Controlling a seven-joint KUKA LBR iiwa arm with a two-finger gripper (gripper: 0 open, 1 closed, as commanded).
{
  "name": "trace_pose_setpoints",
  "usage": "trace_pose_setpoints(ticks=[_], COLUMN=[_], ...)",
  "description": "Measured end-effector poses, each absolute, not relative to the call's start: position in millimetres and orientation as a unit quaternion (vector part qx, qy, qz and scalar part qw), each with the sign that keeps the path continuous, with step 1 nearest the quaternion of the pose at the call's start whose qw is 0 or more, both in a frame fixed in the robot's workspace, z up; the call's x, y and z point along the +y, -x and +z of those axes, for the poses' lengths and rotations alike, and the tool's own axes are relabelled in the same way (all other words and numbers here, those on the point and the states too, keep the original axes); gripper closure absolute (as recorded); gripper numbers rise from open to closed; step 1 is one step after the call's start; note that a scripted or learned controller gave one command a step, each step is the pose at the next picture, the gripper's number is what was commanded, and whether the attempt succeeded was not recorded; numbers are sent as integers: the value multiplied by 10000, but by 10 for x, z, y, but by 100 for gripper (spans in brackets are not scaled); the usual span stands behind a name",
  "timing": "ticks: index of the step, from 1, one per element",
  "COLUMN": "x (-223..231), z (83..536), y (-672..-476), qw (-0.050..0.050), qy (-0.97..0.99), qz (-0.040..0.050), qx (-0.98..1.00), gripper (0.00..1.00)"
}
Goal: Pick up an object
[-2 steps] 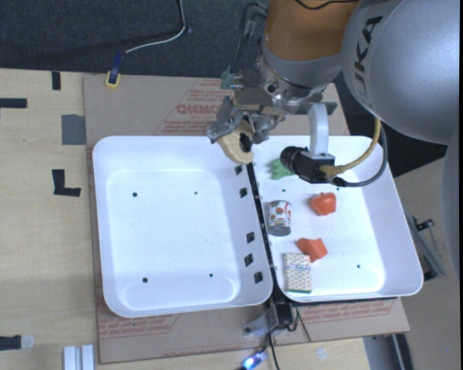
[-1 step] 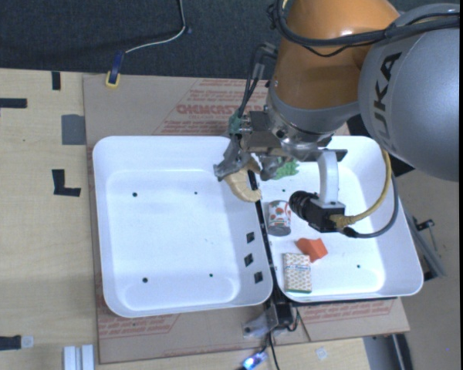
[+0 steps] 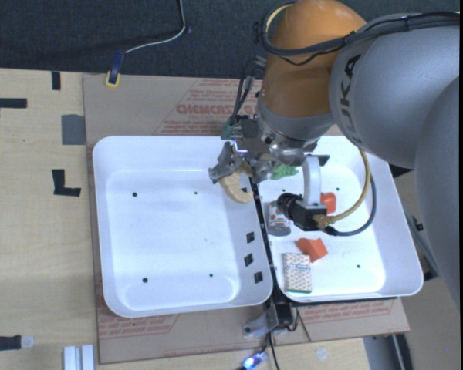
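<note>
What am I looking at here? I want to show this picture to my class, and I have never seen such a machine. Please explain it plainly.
This is one picture, taken by a fixed camera above a bench, looking down at a slant. The big grey shape with the orange band is a robot arm reaching in from the right. At its end sits a gripper, the part meant to pick things up, hanging over the place where two shallow white bins meet.

The left bin is a plain white tray. In the right bin lie a few small things: an orange block, a small patterned packet, something green near the arm, and other bits partly hidden by it. A pale tan object sits just under the gripper, but the picture does not show whether it is being held.
</note>
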State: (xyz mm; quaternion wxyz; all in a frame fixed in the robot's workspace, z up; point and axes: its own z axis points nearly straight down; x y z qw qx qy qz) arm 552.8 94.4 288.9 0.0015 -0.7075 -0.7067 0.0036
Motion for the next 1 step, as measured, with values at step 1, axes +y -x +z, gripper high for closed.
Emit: trace_pose_setpoints(ticks=[1], x=[1074], z=[3514], y=[-5486], qw=[-9], qy=[7060], qz=[-17], qx=[-7082], gripper=[100])
